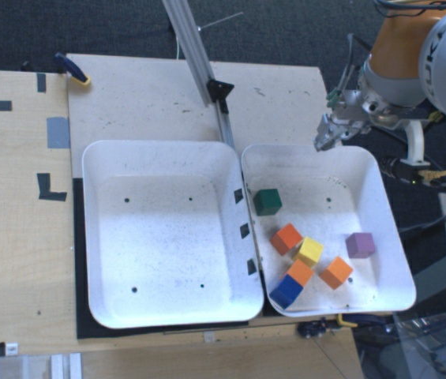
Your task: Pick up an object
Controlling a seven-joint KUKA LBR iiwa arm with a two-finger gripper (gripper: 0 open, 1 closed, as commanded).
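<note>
Carpet, dark and speckled, lies beyond the pale wooden counter, which bears grey tape marks and a beige board. On the counter we see two shallow white plastic bins: the left bin and the right bin, touching along their inner rims. A slanted aluminium rail crosses above them. The grey arm with its orange band reaches in at upper right, its gripper just over the right bin's far rim; we cannot tell how it is set. In the right bin sit a green cube, a purple cube, two orange cubes, a yellow cube and a blue cube, the last four clustered.
</note>
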